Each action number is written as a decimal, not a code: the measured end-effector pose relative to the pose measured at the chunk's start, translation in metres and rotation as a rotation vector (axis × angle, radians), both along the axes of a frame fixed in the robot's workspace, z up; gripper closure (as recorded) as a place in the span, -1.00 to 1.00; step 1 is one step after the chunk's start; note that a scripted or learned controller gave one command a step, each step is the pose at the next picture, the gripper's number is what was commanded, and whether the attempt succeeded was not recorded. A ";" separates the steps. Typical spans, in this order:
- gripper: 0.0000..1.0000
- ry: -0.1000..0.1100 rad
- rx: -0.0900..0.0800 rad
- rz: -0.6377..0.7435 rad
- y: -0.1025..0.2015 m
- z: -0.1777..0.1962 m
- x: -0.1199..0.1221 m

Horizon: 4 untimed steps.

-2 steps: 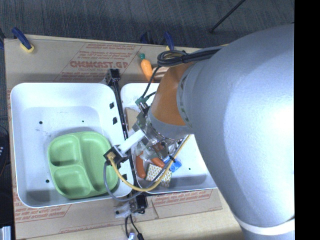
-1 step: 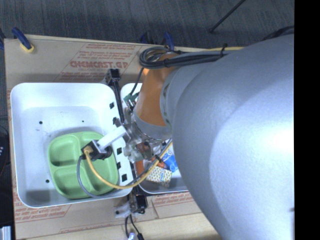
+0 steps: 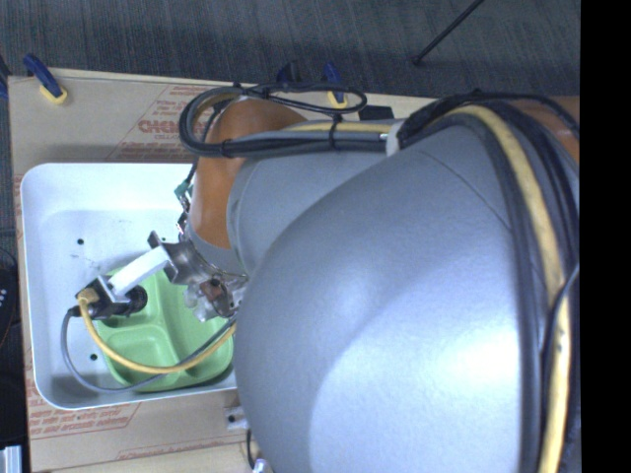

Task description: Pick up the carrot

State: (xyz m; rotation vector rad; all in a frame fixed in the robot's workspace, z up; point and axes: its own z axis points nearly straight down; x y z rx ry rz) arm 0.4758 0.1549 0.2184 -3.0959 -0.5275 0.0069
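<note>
My gripper (image 3: 210,298) hangs low over the left white bin (image 3: 44,215), near that bin's right side. Just beneath and to its left lies a light green dish (image 3: 163,343) with a raised divider, resting on the bin floor toward the front. The grey arm with its orange band (image 3: 232,166) reaches in from the right and hides the right part of the bin and whatever lies under it.
The arm's large grey body (image 3: 394,304) covers the whole right half of the bench. Bare white bin floor (image 3: 99,225) lies at the back left of the left bin. Cables (image 3: 276,101) loop above the wrist.
</note>
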 end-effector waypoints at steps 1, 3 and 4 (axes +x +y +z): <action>1.00 -0.002 0.000 0.019 0.058 0.085 0.000; 1.00 0.003 0.002 0.006 -0.069 0.071 0.005; 1.00 0.001 0.003 0.407 -0.063 0.100 0.028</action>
